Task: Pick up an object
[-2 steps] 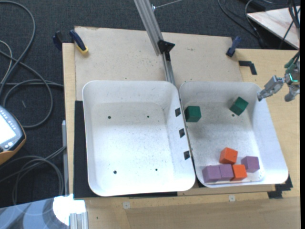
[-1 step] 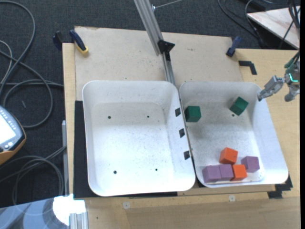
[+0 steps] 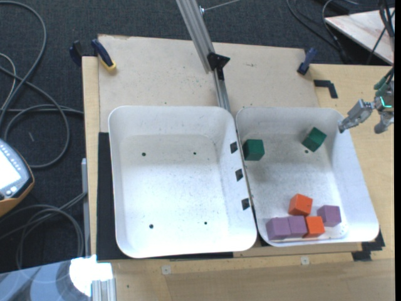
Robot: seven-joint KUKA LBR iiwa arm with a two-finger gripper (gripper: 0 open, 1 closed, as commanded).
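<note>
The right bin [image 3: 351, 168] holds several small blocks. One green cube [image 3: 253, 149] lies near its left wall and a second green cube [image 3: 314, 139] sits tilted toward the back right. At the front right, an orange cube [image 3: 301, 204], a smaller orange block [image 3: 314, 226] and purple blocks [image 3: 277, 227] [image 3: 329, 215] are clustered together. My gripper [image 3: 365, 123] hangs at the view's right edge, just outside the right bin's back right corner. It is open with nothing between its fingers, and it sits to the right of the tilted green cube.
The left bin [image 3: 125, 187] adjoins the right one, with small black clips along the shared wall. A slanted metal pole [image 3: 199, 30] rises from the back of the bench. Blue clamps [image 3: 103, 54] [image 3: 306, 61] hold the board's rear corners.
</note>
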